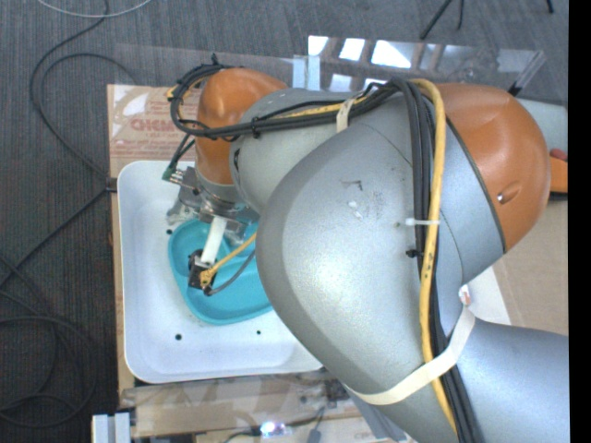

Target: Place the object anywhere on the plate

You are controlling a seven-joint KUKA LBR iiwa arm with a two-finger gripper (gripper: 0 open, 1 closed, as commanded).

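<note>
A teal plate (235, 298) lies in the white bin (148, 284) on the left; its right part is hidden under the arm. My gripper (191, 212) hangs over the plate's upper left rim, below the orange wrist band (231, 100). The wrist and its cables hide whatever may be between the fingers.
The big grey arm (369, 247) covers the middle and right of the view, including the second bin. Brown cardboard (138, 118) borders the bin at the back. Dark carpet with loose cables (55, 81) lies to the left of the bench.
</note>
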